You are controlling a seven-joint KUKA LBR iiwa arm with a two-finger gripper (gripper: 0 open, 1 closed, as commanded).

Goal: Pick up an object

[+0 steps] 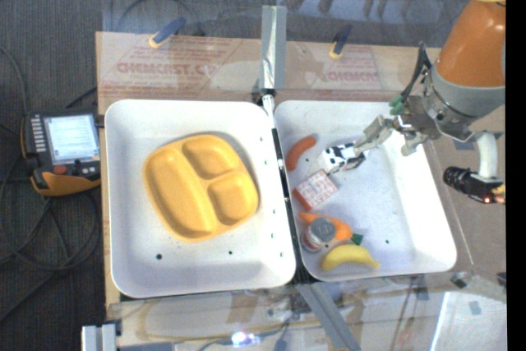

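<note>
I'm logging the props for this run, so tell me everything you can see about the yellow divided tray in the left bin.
The yellow divided tray looks like moulded plastic, glossy, with rounded corners. It has three compartments: one long one along its left side and two smaller ones on the right. It lies flat, open side up, turned slightly askew, near the middle of the left bin, resting on the bin's white floor. Nothing sits in it, and nothing else touches it. The gripper is over in the right bin, well away.
</note>
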